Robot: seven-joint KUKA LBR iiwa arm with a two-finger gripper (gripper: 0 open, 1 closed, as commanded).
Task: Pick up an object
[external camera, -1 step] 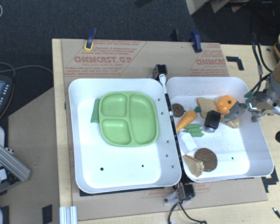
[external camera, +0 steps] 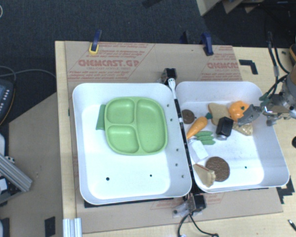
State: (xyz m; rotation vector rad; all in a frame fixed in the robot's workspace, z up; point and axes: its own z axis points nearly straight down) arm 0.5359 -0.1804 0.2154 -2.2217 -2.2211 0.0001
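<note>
In right bin [external camera: 266, 177], at 3 o'clock edge: tool [external camera: 250, 113] beside orange ball [external camera: 236, 109], black block [external camera: 224, 127]; grip state unreadable. Green plate [external camera: 136, 125] in left bin [external camera: 89, 181].

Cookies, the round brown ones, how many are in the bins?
2, both in the right bin. A small brown cookie lies by its left wall, above the toy carrot. A bigger brown cookie lies near the front edge. More may hide under the pile.
</note>
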